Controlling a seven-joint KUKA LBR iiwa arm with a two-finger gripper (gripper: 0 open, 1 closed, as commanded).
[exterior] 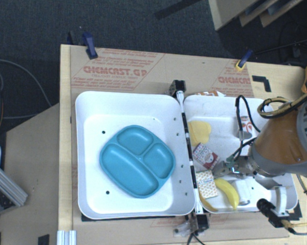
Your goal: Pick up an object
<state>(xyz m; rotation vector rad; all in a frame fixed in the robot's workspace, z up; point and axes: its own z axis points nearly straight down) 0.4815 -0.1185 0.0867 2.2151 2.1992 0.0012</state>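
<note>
The light is bright and even, coming from above. The two white bins (85, 141) shine almost too white, so their walls look washed out. The blue tray (135, 161) has soft shine on its rims. Shadows are faint. The picture is a bit soft and grainy, and the floor past the tabletop (146, 67) is dark

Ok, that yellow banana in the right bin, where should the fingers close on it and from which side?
Grip the yellow curved banana across its thick middle, coming straight down from above. It lies flat, running diagonally toward the white right bin's near edge, so set the fingers crosswise to it; a speckled packet crowds its left side.
</note>
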